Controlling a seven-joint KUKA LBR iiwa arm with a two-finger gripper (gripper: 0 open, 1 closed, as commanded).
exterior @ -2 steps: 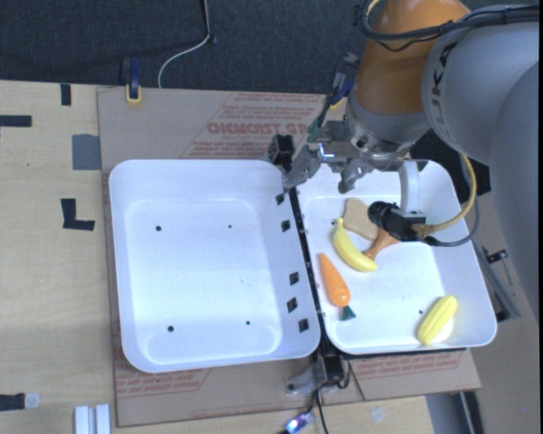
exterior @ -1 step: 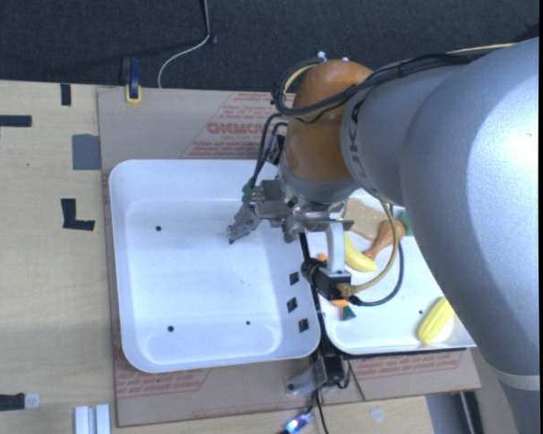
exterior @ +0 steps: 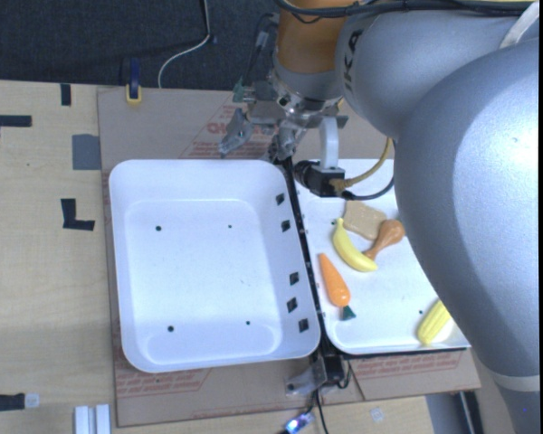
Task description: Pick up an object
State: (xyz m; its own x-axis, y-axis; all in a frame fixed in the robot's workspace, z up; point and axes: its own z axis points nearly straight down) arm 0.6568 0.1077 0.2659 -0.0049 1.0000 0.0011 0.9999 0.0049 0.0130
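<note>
- Jaws of the gripper [exterior: 253, 134] stand apart with nothing between them, above the cardboard beyond the left bin's [exterior: 127, 242] far rim.
- Right bin [exterior: 380, 333] holds a banana [exterior: 351, 248], a carrot [exterior: 334, 281], a slice of bread [exterior: 364, 219], a drumstick [exterior: 388, 236] and a corn cob [exterior: 434, 324].
- Banana lies touching the bread.

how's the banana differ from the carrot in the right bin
The banana is yellow and curved; the carrot is orange, straight and tapered with a dark green end. The banana lies against the tan block; the carrot lies apart from it, nearer the bins' shared edge. Both lie flat in the same bin.
</note>
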